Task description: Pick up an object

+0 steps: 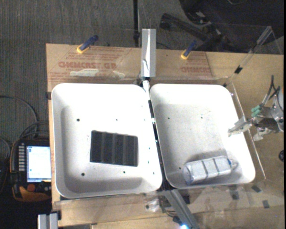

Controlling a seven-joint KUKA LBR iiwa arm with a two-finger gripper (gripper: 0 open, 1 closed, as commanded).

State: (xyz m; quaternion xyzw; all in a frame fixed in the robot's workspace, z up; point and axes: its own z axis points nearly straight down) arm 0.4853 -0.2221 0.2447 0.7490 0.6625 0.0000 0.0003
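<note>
A black ridged rectangular pad point(114, 148) lies flat in the middle of the left bin point(62, 104). A clear-wrapped pack of pale items point(209, 169) lies near the front edge of the right bin point(200, 97). My gripper point(250, 122) hovers over the right rim of the right bin, well above and behind the pack, and holds nothing that I can see. Most of the arm is cut off by the view's right side.
Both bins rest on a brown cardboard sheet point(109, 63) held by blue-and-yellow clamps point(87, 44) at the back. A metal post point(148, 56) stands behind the seam between the bins. A handheld pendant point(33, 163) lies on the floor to the left.
</note>
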